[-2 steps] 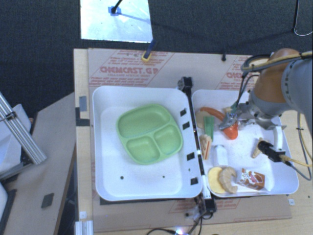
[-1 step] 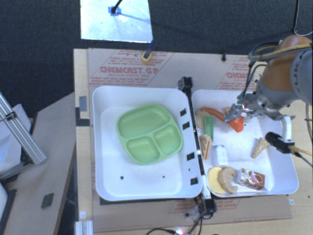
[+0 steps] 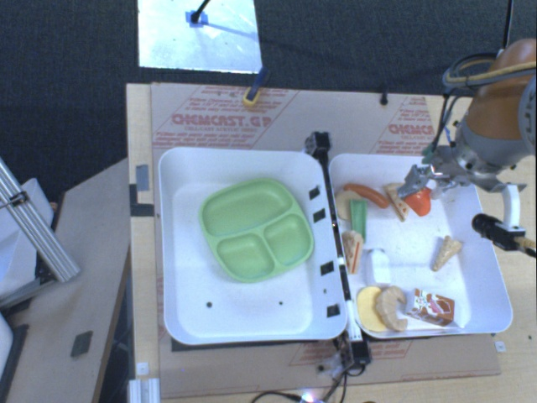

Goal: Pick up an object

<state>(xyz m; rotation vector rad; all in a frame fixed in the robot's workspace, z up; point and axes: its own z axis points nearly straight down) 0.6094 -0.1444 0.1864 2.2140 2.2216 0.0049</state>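
- Red-orange object [image 3: 420,201]: small, rounded; located in the right bin's upper area, at the gripper [image 3: 413,183] fingertips, beside a tan wedge.

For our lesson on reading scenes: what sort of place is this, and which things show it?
Probably a robotics lab test bench: a robot arm reaches over two white bins, one holding a green divided tray, the other toy food such as a hot dog.

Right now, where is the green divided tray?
The green divided tray lies in the left bin, roughly at its middle, apart from the food items in the right bin.
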